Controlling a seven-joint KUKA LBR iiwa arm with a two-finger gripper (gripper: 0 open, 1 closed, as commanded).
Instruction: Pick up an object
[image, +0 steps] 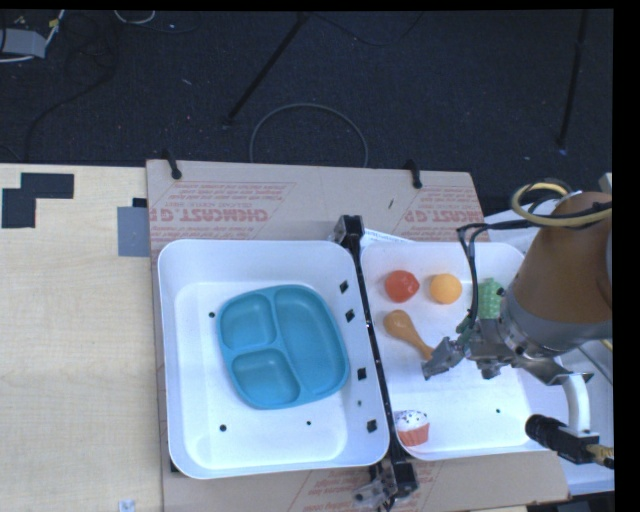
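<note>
My gripper (466, 362) hangs over the right bin (470, 425), reaching in from the right. It is open, with nothing between its fingers. One fingertip lies close to the thin end of a brown drumstick-shaped toy (407, 330). A red ball (402, 286) and an orange ball (445, 289) rest side by side toward the back of this bin. Beside the wrist, a green object (490, 298) is partly hidden by the arm. A small cupcake toy (412, 427) sits at the bin's front left corner.
The left bin (195, 420) holds a blue divided plate (281, 345). A black divider (365, 340) runs between the two bins. The arm's bulky body covers the right bin's right side, and cardboard lies under both bins.
</note>
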